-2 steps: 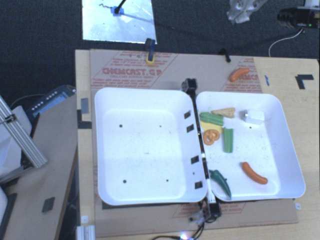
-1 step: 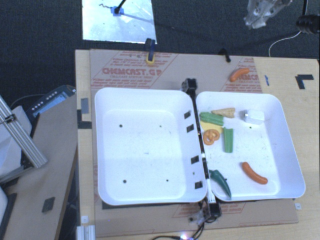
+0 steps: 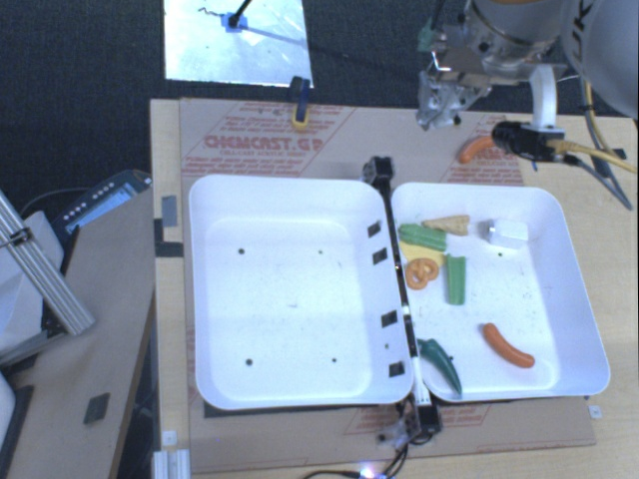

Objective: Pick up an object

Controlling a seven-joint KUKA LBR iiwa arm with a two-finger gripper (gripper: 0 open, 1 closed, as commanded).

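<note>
Arm enters at the upper right of the frame, orange band at the top edge. The gripper (image 3: pixel 439 108) hangs above the bench beyond the far rim of the right bin (image 3: pixel 574 267), over the printed board. Whether its fingers are spread or pressed together I cannot tell; they are small and dark against the background. Nothing is visibly between them.

Right bin contents, all lying on its floor:
- green pod (image 3: pixel 422 237), upper left part, slanted.
- pale yellow wedge (image 3: pixel 448 225), just beside the pod, toward the far rim.
- orange pretzel-shaped piece (image 3: pixel 421 271), close to the left wall, below the pod.
- green stick (image 3: pixel 455 278), upright in the frame, just right of the pretzel piece.
- white block (image 3: pixel 507 233), upper right part, apart from the rest.
- orange sausage (image 3: pixel 508 346), lower right part, slanted.
- dark green pepper (image 3: pixel 440 362), lower left corner, against the wall next to the divider.

Left bin (image 3: pixel 210 267): white floor with a few dark specks.

Outside the bins: a second orange sausage-shaped piece (image 3: pixel 476 150) lies on the board beyond the right bin, near the gripper and next to a black fitting (image 3: pixel 524 140).
</note>
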